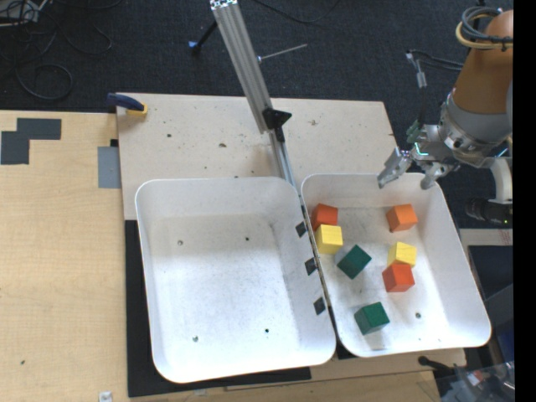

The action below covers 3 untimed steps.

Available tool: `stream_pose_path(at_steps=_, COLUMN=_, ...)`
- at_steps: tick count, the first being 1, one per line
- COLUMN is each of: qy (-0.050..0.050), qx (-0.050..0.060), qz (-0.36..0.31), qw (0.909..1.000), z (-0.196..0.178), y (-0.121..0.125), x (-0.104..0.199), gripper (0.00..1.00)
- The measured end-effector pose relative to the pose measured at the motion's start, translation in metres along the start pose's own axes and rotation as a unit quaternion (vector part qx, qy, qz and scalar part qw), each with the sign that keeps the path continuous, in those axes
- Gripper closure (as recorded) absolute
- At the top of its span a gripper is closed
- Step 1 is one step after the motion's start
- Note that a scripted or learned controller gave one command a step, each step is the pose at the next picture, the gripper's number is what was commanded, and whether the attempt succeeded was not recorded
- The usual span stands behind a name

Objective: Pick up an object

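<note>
The tool (412, 171) hangs over the far rim of the right bin (469, 258), above and just beyond the orange cube (402, 217). From here a descent could strike that rim, or land between cubes, since the yellow cube (404, 253) and red cube (398, 276) sit close together nearer than the orange one. Two green cubes (353, 261) lie further off. The tool's prongs stand apart, spread downward, touching and holding nothing. Every cube rests loose on the bin floor.
</note>
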<state>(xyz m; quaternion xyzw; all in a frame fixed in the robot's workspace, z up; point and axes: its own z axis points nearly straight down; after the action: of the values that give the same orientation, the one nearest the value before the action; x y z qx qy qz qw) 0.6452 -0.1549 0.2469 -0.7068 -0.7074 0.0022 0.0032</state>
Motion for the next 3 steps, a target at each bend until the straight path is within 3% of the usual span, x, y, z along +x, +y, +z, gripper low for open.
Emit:
stream_pose_path(at_steps=1, qy=-0.001, qx=-0.002, qz=-0.002, qw=1.0, z=-0.003, y=0.001, x=0.0, gripper=0.0)
stream_pose_path(at_steps=3, qy=0.0, qx=0.001, qz=-0.002, qw=1.0, z=0.122, y=0.012, x=0.007, gripper=0.0)
